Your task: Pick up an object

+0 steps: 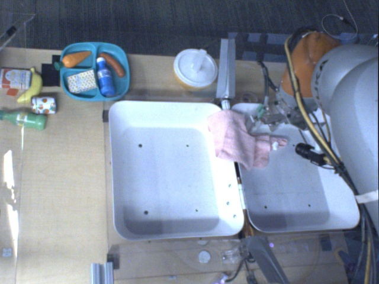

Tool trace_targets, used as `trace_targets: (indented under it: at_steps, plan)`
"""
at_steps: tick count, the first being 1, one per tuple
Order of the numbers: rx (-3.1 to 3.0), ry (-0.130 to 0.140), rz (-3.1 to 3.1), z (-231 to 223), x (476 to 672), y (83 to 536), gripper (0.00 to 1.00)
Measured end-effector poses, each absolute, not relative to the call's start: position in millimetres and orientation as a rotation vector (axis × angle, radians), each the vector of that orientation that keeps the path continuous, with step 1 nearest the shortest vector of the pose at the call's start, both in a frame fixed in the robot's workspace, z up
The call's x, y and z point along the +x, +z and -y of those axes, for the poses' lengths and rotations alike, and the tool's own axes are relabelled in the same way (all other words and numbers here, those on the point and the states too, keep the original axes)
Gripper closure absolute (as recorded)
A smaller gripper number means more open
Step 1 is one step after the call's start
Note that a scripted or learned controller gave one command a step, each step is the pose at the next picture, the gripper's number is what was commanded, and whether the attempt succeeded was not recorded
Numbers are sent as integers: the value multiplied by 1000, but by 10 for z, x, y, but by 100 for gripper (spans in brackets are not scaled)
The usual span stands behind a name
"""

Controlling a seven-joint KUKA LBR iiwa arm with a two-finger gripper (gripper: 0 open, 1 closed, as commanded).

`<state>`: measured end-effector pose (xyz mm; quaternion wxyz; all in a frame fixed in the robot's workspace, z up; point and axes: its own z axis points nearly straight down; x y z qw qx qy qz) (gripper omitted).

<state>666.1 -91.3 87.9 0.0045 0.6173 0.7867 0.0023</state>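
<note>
Two bins: left bin and right bin sit side by side on the bench, both white and shallow.
Camera view, cloth: a pink cloth is draped right over the seam between the bins, partly over the left bin's right rim and partly over the right bin's top left corner, and it looks bunched up and lifted rather than lying flat.
Camera view, gripper: the gripper sits at the cloth's right edge, in the upper left of the right bin, touching the fabric.
Camera view, fingers: honestly can't tell whether they're spread or pinched, it's a tangle of metal and cloth there, so I can't say if the cloth is really held.
Camera view, arm: the grey arm comes in from the right with its orange band up top, cables looping over the right bin.
Camera view, bench stuff: a blue divided tray with toy food sits top left, a banana, a small can and a green bottle near the left edge, all well apart from the gripper.
Camera view, lid thing: a white and yellow round container sits just behind the left bin.
</note>
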Motion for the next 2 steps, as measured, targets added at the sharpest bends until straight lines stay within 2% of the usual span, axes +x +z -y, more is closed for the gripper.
trace_targets:
  at_steps: [1,2]
  plan:
    - [1802,8,-2562,1032,6115,890,0]
    - [1805,5,-2565,753,6097,1860,0]
